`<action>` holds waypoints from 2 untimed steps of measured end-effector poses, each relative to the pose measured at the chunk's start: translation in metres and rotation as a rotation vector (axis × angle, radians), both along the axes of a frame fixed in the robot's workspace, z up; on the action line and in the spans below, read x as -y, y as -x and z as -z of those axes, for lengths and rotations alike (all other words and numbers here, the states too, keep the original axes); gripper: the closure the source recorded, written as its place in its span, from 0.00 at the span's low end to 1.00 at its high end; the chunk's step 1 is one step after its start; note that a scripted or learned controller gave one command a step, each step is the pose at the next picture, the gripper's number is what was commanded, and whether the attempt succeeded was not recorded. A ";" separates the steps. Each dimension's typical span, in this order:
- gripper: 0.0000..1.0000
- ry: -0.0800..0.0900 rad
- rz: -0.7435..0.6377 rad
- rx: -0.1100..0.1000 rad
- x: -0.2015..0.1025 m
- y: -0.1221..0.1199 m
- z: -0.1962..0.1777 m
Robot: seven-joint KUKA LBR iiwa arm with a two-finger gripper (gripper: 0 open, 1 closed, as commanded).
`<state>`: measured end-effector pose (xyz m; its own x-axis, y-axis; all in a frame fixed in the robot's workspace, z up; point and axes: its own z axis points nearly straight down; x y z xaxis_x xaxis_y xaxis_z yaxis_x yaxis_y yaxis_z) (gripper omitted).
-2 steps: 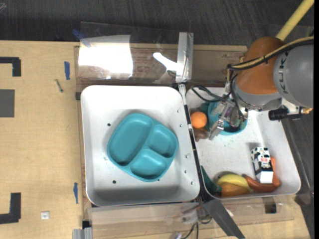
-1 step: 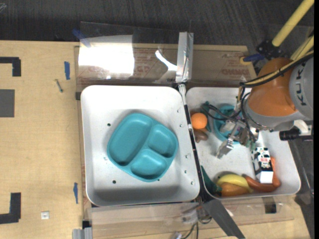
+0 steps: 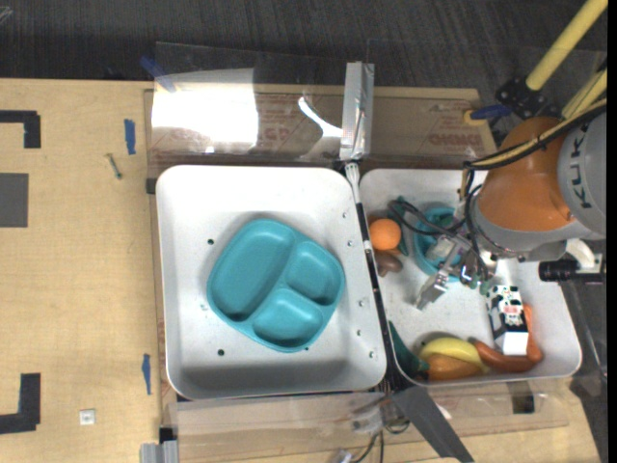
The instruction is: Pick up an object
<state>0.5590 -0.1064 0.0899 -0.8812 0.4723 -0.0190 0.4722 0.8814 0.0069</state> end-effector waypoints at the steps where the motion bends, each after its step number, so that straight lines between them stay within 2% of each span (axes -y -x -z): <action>1: 0.00 -0.001 0.110 -0.004 -0.011 -0.005 0.001; 2: 0.00 -0.003 0.131 -0.004 -0.012 -0.045 0.001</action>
